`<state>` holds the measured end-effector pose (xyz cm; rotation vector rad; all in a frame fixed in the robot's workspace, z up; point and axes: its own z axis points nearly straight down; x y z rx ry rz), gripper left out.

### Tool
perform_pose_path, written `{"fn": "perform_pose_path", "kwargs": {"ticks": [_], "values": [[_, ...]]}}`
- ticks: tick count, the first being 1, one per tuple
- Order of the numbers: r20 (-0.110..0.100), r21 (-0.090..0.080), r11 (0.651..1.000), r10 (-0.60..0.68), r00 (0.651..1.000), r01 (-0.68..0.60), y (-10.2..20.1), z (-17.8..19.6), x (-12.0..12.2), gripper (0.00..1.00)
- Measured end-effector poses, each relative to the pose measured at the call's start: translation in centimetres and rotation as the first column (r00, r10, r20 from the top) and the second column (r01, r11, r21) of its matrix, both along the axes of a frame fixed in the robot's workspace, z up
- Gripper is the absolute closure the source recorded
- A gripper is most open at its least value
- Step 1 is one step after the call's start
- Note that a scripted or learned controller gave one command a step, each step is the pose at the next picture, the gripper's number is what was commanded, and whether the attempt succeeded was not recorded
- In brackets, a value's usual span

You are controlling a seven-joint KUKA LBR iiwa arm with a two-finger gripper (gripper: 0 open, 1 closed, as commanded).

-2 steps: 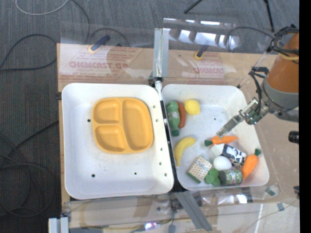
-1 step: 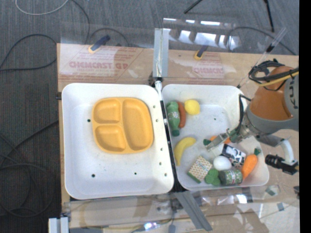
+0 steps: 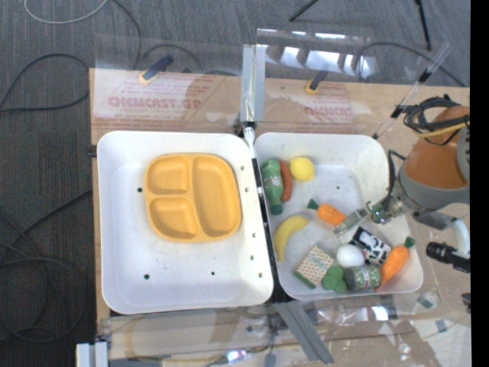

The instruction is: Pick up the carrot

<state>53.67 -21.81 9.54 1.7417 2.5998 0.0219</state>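
Reaching in from the right, the gripper (image 3: 359, 219) sits low in the right bin (image 3: 336, 150), its tips just beside the small carrot (image 3: 330, 214) near the bin's middle. A second carrot (image 3: 395, 261) lies by the front right corner, next to the black-and-white toy (image 3: 372, 245) and the white egg (image 3: 350, 256). Risks, as I judge them: clutter is tight, so a close could catch the black-and-white toy instead; the carrot is tapered and could squirt out; two carrots make the target ambiguous. Hand state: cannot tell from this angle, and nothing is visibly held. Yellow divided plate (image 3: 192, 196) sits in the left bin (image 3: 122, 281).
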Motion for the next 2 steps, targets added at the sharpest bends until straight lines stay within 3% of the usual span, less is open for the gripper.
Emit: {"fn": "perform_pose_path", "kwargs": {"ticks": [1,2], "values": [[-0.006,-0.005,0.808,-0.589,0.808,0.589,4.4,-0.7,4.5,0.0],[-0.021,-0.01,0.825,-0.565,0.825,0.564,4.0,1.9,-0.9,0.0]]}}
